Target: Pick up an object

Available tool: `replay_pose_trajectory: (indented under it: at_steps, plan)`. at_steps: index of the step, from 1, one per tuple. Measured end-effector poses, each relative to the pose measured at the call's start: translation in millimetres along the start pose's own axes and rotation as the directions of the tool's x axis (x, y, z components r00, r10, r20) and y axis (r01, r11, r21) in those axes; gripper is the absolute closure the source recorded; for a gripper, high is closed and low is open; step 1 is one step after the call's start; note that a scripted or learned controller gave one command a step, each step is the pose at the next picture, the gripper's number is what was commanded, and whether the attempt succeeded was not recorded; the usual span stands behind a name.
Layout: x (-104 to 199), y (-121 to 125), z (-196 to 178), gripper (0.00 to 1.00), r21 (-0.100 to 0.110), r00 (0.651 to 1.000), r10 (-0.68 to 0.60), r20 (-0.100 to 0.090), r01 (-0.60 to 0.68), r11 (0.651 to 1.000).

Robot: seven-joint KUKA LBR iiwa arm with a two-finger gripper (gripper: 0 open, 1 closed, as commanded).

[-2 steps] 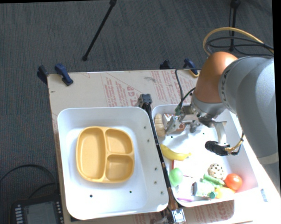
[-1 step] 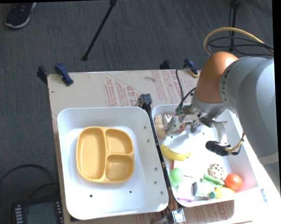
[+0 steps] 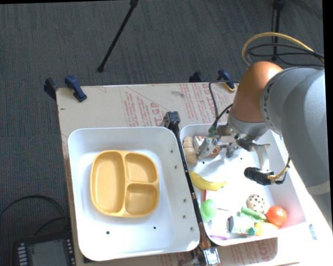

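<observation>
The two-finger gripper [image 3: 207,147] hung low at the far end of the right white bin [image 3: 293,198], beside a small tan-and-brown toy [image 3: 190,150]; its grip could not be made out. Crowded against the bin wall, the toy might slip aside, leaving nothing lifted.

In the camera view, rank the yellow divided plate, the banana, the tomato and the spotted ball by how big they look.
1. Yellow divided plate, by far the largest.
2. Banana.
3. Tomato and spotted ball look about alike, so I won't rank them.
</observation>
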State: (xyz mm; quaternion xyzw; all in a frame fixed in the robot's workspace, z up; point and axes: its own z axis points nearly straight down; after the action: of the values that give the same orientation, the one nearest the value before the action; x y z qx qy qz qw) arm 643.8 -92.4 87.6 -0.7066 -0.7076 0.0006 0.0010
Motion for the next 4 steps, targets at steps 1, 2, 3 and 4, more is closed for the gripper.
replay_pose_trajectory:
  at_steps: [1, 2, 3, 4]
  plan:
    - [-20.7, -77.9, 0.3, 0.00, 0.001, 1.000, 0.003, 0.000, -0.003, 1.000]
    - [7.3, -9.6, -0.3, 0.00, -0.001, 1.000, -0.001, 0.000, 0.001, 1.000]
    - [7.6, -9.8, -9.9, 1.00, 0.001, 1.000, -0.002, -0.001, 0.002, 1.000]
    - [7.6, -9.8, -9.8, 0.00, 0.001, 1.000, -0.003, -0.001, 0.003, 1.000]
